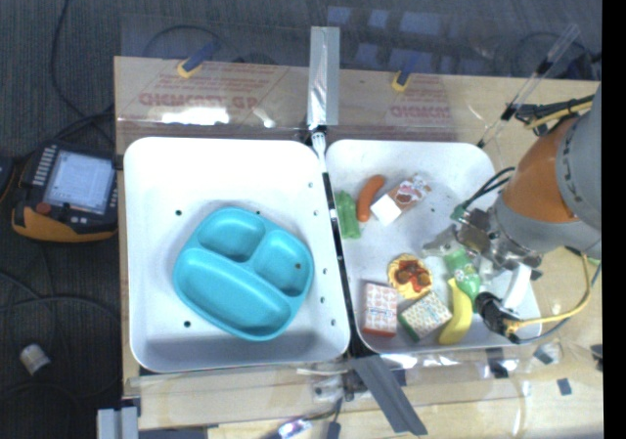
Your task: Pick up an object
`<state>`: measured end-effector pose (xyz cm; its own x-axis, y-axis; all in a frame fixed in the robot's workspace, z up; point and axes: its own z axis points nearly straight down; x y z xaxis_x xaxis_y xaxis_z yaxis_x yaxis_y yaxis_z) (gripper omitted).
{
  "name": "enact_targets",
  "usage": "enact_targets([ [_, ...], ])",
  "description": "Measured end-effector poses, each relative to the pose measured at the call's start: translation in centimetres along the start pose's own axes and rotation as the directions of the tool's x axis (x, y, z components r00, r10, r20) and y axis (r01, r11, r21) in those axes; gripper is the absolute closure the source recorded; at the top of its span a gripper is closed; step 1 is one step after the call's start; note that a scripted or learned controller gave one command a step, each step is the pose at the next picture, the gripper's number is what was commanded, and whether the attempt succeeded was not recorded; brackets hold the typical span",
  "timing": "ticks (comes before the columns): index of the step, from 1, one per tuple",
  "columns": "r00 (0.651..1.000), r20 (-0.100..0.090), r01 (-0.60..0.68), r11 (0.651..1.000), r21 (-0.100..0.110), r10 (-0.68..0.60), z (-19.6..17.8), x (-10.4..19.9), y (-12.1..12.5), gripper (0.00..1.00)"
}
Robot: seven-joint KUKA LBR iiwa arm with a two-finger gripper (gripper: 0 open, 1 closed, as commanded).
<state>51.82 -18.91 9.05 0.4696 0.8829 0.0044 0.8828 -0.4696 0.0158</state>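
A glossy, curved yellow banana (456, 316) lies in the right bin (442, 155) among a round pizza toy (410, 274) and small printed boxes (380, 308), while the grey arm slants in over it, its gripper (473, 253) low above a green piece (464, 283), grasp impossible to tell.

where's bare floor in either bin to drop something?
Left bin: bare strips all around the blue divided plate, widest along the top. Right bin: open patch top right, beyond the sausage and wrapped snack. Crowded along the bottom: pizza toy, boxes, banana, with the gripper above them.
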Motion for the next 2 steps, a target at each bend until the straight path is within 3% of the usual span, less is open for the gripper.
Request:
enact_targets([
  [1, 1.000, 0.000, -0.001, 1.000, 0.005, 0.001, -0.9, -0.1, -0.1, 1.00],
  [2, 0.999, 0.007, 0.033, 0.999, 0.020, -0.033, -8.6, 9.1, 1.3, 1.00],
])
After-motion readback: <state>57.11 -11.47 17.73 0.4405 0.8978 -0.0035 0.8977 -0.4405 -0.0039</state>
